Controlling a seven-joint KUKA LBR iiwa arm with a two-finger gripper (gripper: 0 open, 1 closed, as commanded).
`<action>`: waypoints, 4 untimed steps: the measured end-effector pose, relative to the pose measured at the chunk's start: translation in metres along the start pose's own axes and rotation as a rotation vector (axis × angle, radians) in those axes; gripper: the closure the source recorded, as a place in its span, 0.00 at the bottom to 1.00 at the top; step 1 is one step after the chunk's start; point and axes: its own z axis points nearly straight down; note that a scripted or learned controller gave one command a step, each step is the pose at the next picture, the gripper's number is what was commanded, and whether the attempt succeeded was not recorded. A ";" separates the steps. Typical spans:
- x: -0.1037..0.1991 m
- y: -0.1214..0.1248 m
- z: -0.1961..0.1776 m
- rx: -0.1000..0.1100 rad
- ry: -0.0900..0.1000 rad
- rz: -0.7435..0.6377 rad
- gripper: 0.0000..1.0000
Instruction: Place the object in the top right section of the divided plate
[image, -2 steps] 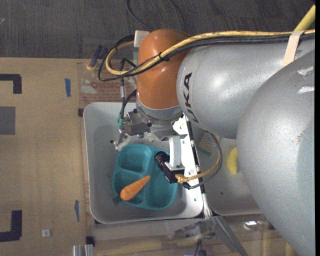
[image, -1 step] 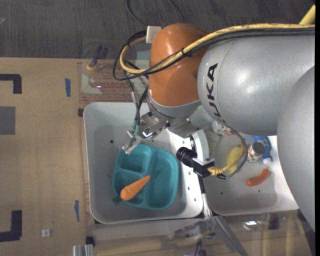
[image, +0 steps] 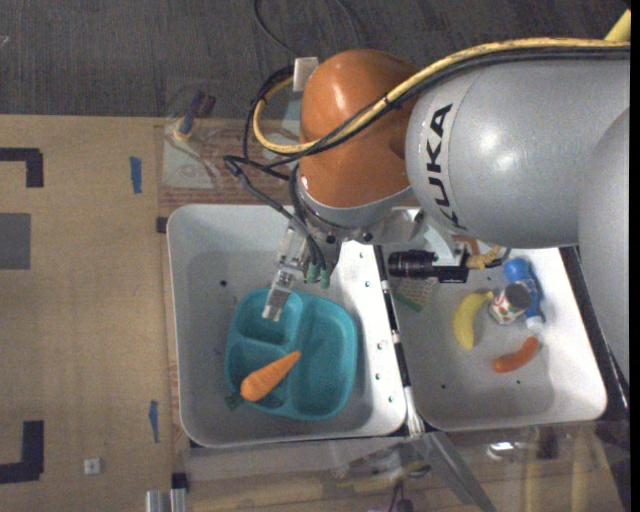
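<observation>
Brown surface (image: 80, 330) carries two white bins (image: 190, 330); gripper (image: 275, 300), fingers shut and empty, hangs above the teal plate (image: 335, 350) bearing a carrot (image: 268, 377).

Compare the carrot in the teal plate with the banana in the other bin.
The carrot is orange with a tapered tip; the banana is yellow and curved. The carrot lies on the divided plate in the left bin; the banana lies on the right bin's bare floor. Both are small elongated toy foods.
</observation>
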 end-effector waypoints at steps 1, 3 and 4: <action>-0.003 0.036 -0.021 -0.002 -0.004 0.597 0.00; 0.007 0.013 0.043 0.002 0.000 0.419 0.00; 0.007 0.013 0.043 0.001 0.000 0.420 0.00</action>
